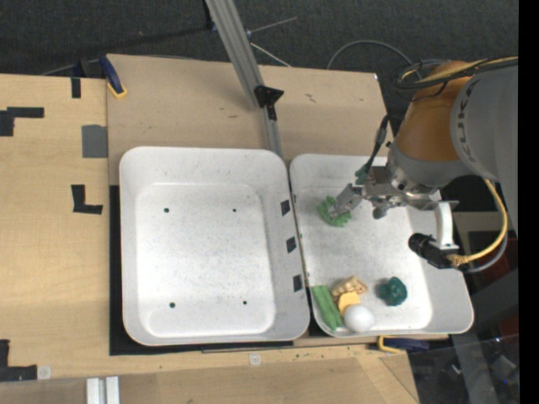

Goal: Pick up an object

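Hard to make out: the gripper [360, 199], seen from above beneath the orange band [425, 133] of the grey arm [488, 116], with fingers blurred against the white floor; cannot tell whether spread or closed. Reaching into the right bin [421, 225] toward a small green object [334, 212], which lies on the bin floor just left of the fingertips, near the bin's upper left part; contact unclear, nothing visibly between the fingers. Partly hidden by the wrist: the bin's upper right corner.

Along the right bin's lower rim, clustered at its lower left: a green block [325, 305], a tan toy [347, 291] touching it, a white ball [359, 317] just below. A dark teal object [392, 291] a little to the right of that cluster, apart from it.

Left of the right bin, edge to edge with it: the left bin [202, 242], speckled, with four small dark dots. Underneath both, a pale wooden bench [50, 225] with black tape marks. Above the bins, a slanted metal pole [240, 45] over dark carpet [337, 7], thin cables trailing.
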Controlling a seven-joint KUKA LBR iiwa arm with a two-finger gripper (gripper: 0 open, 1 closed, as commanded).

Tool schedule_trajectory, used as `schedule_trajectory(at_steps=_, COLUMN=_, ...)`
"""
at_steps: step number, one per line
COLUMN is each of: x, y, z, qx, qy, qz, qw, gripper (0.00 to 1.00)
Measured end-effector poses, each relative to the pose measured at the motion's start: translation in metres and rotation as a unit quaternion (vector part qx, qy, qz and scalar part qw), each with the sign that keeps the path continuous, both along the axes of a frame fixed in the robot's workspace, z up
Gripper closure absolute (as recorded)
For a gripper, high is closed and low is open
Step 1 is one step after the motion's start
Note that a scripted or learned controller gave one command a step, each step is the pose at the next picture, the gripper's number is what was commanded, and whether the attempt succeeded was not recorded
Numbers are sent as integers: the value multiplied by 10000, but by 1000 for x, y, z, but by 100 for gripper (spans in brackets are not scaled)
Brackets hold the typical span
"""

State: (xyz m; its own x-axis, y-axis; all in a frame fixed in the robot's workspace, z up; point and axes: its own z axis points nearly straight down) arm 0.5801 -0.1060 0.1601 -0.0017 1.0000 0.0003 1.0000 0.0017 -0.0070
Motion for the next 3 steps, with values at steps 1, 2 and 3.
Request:
schedule_trajectory(at_steps=1, x=-8, y=-6, z=-48, qx=-3, qy=2, qz=-7, qw=10000, gripper=0)
schedule_trajectory(at_steps=2, x=-8, y=-6, z=-72, qx=-8, qy=-25, qz=-1, qw=10000, gripper=0)
schedule_trajectory(at_steps=3, x=-8, y=-5, z=-61, qx=-2, qy=-24, qz=3, qw=10000, gripper=100)
